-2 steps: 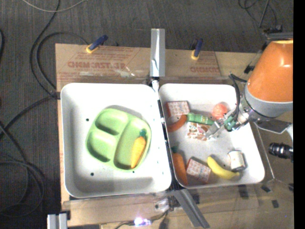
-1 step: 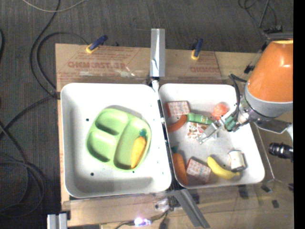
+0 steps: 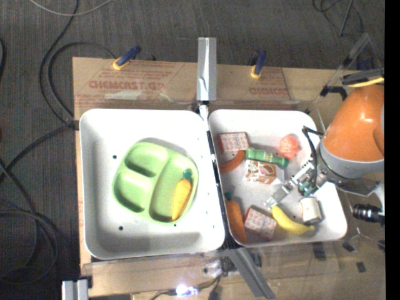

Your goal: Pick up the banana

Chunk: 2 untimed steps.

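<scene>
Sadly, the banana (image 3: 290, 221) was not picked up yet. It lay flat near the front right corner of the right bin (image 3: 325, 233). The gripper (image 3: 294, 187) hung just above it; I could not tell its state. Both bins sat on a brown board (image 3: 156, 86) over dark carpet with cables.

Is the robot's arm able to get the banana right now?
Probably yes. The banana lies uncovered at the right bin's front, and the gripper hangs just above it, though a small box touches its left end.
</scene>
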Available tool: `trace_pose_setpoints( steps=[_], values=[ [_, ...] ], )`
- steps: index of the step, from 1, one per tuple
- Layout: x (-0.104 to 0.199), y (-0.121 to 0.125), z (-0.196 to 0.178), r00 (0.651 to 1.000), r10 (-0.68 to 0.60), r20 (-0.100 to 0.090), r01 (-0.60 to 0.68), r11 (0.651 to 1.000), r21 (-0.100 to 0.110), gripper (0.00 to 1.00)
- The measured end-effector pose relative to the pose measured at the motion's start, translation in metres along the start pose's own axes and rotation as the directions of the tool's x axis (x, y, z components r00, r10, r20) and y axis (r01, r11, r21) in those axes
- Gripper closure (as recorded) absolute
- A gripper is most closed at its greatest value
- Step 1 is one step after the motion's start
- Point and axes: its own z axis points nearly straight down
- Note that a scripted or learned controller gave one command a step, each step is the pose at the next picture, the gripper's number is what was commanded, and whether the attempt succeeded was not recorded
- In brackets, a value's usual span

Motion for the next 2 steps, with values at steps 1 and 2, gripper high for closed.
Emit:
trace_pose_setpoints(
  steps=[1,2],
  values=[
    [0.010,0.012,0.081,1.000,-0.004,0.009,0.004,1.000,-0.011,0.00],
    [0.011,0.013,0.071,1.000,-0.005,0.002,0.005,1.000,-0.011,1.00]
  ],
)
